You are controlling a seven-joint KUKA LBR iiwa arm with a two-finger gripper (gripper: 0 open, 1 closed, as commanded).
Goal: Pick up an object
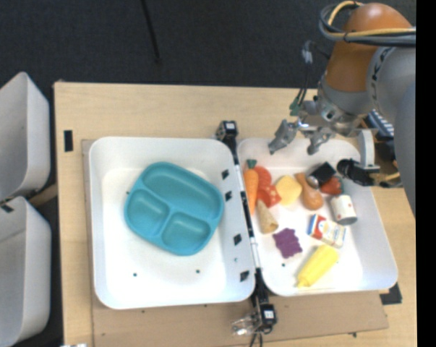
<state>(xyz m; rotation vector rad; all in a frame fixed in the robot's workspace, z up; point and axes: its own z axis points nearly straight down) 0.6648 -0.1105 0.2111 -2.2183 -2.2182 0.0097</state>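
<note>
Toy food pile (304, 215) in right bin (373, 255), gripper (298, 137) poised above far edge, spread wide, holding nothing

A wooden bench (73, 194) carries two white bins side by side. The left bin (102, 266) holds a teal divided plate (174, 207) lying flat near its middle. Two white boxy shapes (11, 186) sit at the far left, beside the bench.

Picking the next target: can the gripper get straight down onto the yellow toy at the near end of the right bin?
Probably yes. The yellow toy lies with open floor beside it, apart from the purple piece and the small carton. The gripper hovers with its fingers spread over the bin's far end, nothing between them.
</note>
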